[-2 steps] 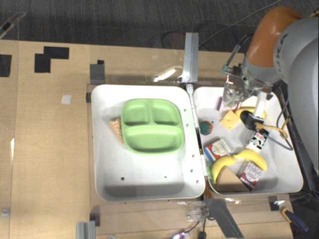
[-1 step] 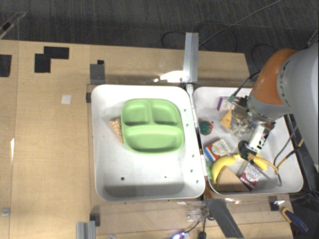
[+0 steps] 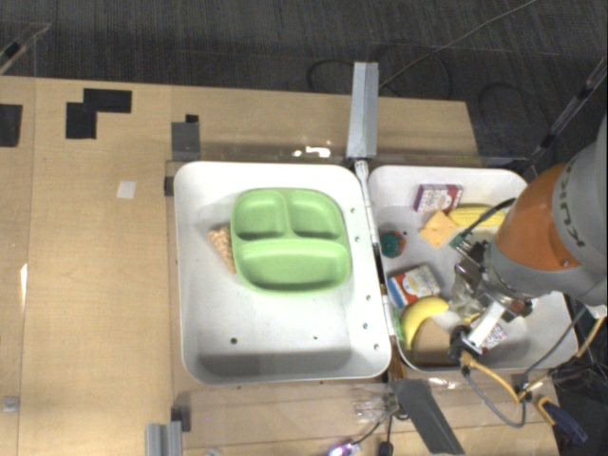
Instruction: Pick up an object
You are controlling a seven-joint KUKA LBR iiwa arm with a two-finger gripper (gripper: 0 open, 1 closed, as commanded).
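On the tabletop, the left bin holds a green divided plate. At three o'clock, the right bin holds the arm's gripper, whose opening I cannot tell, just beside a yellow banana at its nine o'clock.

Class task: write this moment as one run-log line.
arm: over right bin | gripper: low, beside banana | grasp: not visible | left bin: green tray
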